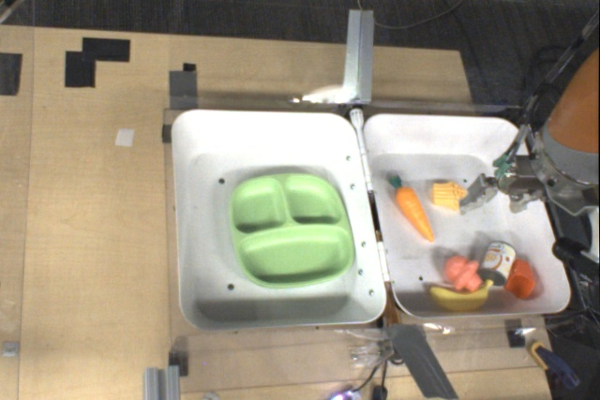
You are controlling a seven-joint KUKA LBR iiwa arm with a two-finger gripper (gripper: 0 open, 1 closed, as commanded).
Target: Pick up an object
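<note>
Over right bin, my claw (480,193) low beside the corn piece (447,195), finger spread can't tell from this angle.
Right bin (412,138) holds the corn piece mid-bin just left of my claw, carrot (412,212) further left lying at a slant, pink toy (462,273), banana (458,297), small can (498,258) and red fruit (521,279) bunched at the near wall. Corn looks like light stiff plastic, bumpy so likely decent grip; I'd pinch across its short sides. Green tray (292,228) sits in left bin (202,201).
</note>
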